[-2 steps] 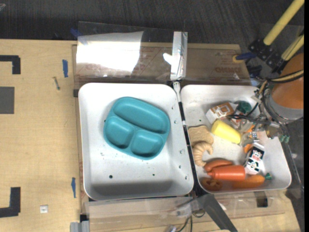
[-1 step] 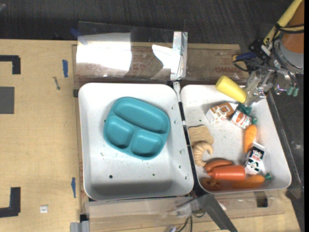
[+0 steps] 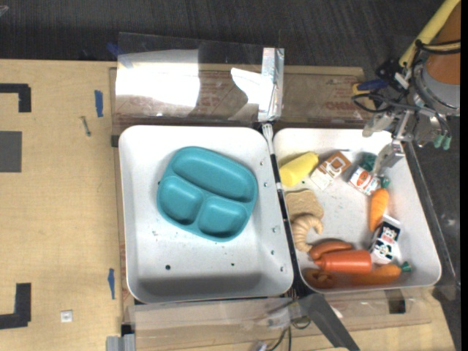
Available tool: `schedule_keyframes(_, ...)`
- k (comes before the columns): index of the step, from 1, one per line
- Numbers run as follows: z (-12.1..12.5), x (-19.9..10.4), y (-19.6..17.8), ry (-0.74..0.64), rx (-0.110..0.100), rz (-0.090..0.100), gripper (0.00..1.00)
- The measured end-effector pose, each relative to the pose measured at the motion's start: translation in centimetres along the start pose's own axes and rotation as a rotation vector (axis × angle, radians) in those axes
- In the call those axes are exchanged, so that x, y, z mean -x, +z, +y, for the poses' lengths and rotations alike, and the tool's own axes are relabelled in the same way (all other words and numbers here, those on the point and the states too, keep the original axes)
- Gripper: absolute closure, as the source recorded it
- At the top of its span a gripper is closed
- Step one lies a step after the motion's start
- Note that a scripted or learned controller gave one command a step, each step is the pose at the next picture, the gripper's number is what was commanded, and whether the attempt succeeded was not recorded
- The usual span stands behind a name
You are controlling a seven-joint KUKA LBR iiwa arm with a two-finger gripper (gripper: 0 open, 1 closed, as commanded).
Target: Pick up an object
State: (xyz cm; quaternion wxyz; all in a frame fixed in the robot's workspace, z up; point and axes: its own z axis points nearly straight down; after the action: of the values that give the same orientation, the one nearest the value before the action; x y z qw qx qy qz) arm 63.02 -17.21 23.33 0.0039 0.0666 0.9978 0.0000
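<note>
Gripper (image 3: 387, 158) hovering over right bin (image 3: 428, 229); jaws' state unclear. Advise centring above small carton (image 3: 363, 179) before descending.

robot lab, bench (image 3: 51, 196), two bins (image 3: 139, 196)

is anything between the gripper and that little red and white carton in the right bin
Nothing visible stands between them. The gripper hangs just right of the red and white carton near the right bin's far edge; an upright carrot sits just below.
</note>
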Motion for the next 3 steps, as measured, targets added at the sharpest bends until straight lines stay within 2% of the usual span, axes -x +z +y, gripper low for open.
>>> schedule_keyframes(1, -1.4, 0.9, 11.0, 0.093, -0.003, -0.030, 0.00)
schedule_keyframes(2, -5.2, -4.7, 14.5, 0.153, -0.002, 0.001, 0.00)
schedule_keyframes(3, 2.0, -7.1, 14.4, 0.176, 0.002, -0.001, 0.00)
